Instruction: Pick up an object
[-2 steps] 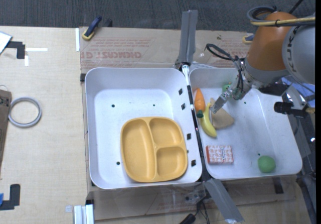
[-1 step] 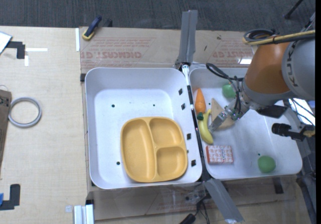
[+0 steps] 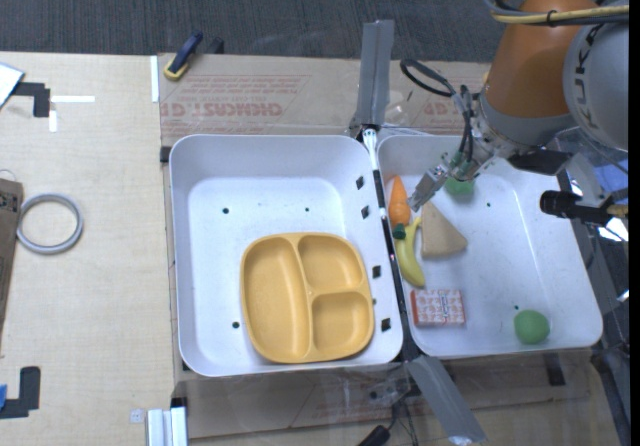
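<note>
The right bin (image 3: 560,234) holds an orange carrot (image 3: 398,199), a yellow banana (image 3: 408,258), a beige wedge (image 3: 442,236), a red-and-white box (image 3: 438,308), a green ball (image 3: 532,325) and a small green thing (image 3: 461,187). My gripper (image 3: 432,186) reaches down and left from the orange-banded wrist into the bin's far left part. Its tip hangs just right of the carrot and above the wedge, with the small green thing right beside it. I see nothing clearly held.
A yellow divided plate (image 3: 305,296) lies in the left bin (image 3: 200,234). A grey divider (image 3: 376,84) rises between the bins. On the bench at left lie a tape roll (image 3: 48,222) and a blue-yellow tool (image 3: 185,54).
</note>
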`<state>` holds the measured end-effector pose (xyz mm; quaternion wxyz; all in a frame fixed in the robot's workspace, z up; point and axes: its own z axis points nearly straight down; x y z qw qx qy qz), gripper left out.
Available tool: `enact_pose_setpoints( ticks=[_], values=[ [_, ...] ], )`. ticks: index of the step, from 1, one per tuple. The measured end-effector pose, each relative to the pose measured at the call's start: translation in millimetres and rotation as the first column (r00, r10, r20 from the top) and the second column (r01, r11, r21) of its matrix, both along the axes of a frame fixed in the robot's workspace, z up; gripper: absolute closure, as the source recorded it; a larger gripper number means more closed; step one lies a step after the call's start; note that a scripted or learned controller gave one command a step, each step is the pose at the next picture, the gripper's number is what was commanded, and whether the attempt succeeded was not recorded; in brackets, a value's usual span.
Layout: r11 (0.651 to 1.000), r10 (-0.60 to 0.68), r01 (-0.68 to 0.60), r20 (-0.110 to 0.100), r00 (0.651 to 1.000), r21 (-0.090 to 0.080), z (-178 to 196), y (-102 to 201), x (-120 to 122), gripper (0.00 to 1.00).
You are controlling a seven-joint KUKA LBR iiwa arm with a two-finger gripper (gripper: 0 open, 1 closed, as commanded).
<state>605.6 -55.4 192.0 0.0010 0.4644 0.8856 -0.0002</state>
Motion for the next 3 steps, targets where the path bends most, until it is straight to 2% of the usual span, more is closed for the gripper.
enact_pose_setpoints(
  ticks=[1,2,3],
  values=[
    [0.995,0.099,-0.099,0.0,0.995,-0.001,-1,13,19,0.0],
    [0.916,0.401,-0.401,0.0,0.916,0.0,0,15,19,0.0],
    [0.901,0.433,-0.433,0.002,0.901,-0.002,0,5,43,0.0]
  ],
)
